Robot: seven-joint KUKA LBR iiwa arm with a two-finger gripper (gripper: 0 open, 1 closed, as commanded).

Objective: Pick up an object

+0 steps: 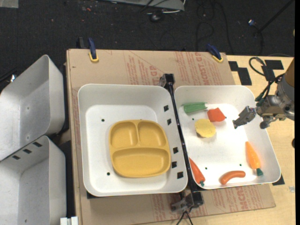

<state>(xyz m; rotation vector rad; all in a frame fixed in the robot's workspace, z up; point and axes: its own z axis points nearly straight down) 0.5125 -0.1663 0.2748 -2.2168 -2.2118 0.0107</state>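
The grey two-finger claw (253,115) hangs at the right white bin's (234,93) far edge; whether it is released or clenched cannot be told. The nearest candidate, a red wedge-shaped plastic toy (216,115), lies just to its left, and a round yellow toy (205,128) lies beyond that.

The arm (287,90) is running off the right edge, so all but its wrist end is lost. The hand (255,116) is showing as dark, small shapes, and its finger gap is too small to judge. A carrot (196,171) is lying partly tucked under the divider between the bins. At the left edge, two white containers (28,139) are being cropped.
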